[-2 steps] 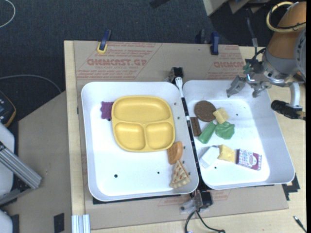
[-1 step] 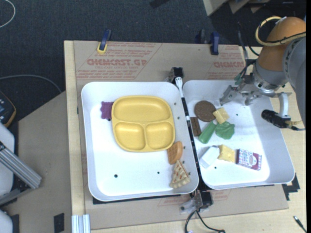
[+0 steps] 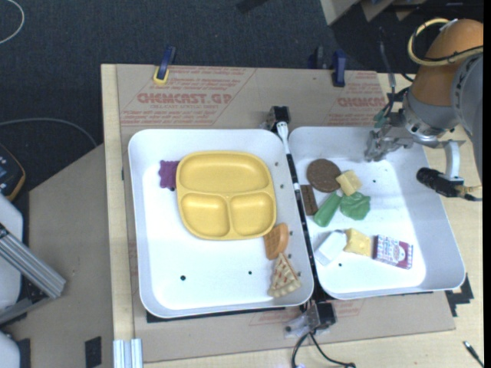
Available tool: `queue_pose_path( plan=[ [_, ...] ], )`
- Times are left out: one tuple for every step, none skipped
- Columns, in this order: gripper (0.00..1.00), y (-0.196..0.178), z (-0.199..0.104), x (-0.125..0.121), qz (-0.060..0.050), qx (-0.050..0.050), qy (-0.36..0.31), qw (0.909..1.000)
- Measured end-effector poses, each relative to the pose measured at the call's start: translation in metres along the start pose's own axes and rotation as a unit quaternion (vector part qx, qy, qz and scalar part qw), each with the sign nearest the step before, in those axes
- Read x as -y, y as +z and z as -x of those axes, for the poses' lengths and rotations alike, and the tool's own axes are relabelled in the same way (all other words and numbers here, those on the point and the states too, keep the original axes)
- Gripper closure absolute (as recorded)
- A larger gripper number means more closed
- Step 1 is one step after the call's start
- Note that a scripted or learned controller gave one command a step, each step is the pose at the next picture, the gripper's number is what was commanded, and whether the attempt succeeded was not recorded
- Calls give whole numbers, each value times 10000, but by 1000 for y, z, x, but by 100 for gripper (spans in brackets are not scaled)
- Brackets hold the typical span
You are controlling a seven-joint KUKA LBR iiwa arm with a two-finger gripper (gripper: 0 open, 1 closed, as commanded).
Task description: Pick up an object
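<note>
My gripper hangs over the far right part of the right bin, apart from every object. In that bin lie a brown round cookie, a small yellow piece, a green toy vegetable, a brown bar, a white piece, a yellow cheese wedge and a red-and-white packet. The left bin holds a yellow divided plate, a purple item, an orange bread piece and a tan waffle cone.
Both bins rest on a cardboard-covered bench held by clamps at the back edge. A black part of the arm sticks out over the right bin's right side. Bare white floor shows in the left bin's front left and the right bin's far right.
</note>
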State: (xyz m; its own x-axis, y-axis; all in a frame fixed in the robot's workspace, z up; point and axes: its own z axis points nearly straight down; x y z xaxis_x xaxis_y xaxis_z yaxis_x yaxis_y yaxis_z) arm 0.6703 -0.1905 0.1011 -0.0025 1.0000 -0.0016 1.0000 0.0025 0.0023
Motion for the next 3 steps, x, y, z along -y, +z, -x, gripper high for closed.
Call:
queue_pose_path(
  plan=[
    [100, -46, -2, -7, 30, 5, 5, 10000],
    [100, -92, -5, -15, 31, 5, 5, 10000],
    [100, -127, -5, -16, 27, 4, 5, 10000]
  ],
)
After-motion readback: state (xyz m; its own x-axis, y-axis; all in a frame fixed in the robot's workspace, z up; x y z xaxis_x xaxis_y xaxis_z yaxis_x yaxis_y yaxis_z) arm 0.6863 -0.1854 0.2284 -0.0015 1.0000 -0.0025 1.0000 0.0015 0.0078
